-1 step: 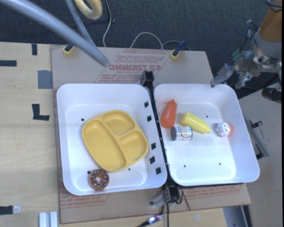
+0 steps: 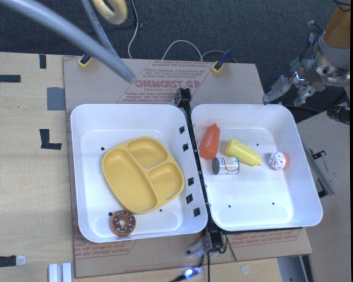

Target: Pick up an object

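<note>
While fingers hover outside, bottle lies in right bin.

Yellow tray; orange bottle

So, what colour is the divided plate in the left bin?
Yellow; the plate shows best in the camera view.

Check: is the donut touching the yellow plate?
Apart. The camera view shows a strip of white bin floor between the donut and the plate rim.
</note>
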You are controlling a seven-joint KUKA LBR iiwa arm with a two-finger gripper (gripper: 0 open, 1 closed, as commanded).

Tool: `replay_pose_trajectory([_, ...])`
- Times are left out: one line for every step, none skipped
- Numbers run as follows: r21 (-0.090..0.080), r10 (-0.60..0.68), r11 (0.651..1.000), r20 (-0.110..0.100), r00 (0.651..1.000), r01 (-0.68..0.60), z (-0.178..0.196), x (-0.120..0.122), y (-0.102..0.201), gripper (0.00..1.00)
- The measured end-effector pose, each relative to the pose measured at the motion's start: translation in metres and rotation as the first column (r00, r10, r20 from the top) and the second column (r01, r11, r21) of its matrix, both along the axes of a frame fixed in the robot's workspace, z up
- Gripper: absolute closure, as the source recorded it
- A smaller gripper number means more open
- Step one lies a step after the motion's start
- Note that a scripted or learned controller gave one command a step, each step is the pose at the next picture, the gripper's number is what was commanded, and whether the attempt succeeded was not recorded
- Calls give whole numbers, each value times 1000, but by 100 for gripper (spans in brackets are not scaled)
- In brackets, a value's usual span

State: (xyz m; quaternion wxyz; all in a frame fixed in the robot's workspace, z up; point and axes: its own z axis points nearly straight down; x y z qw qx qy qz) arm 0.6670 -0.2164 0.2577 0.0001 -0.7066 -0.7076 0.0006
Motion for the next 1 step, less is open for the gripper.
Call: replay_pose_trajectory([0,0,1000,-4,1000,0,-63,-4,0,0])
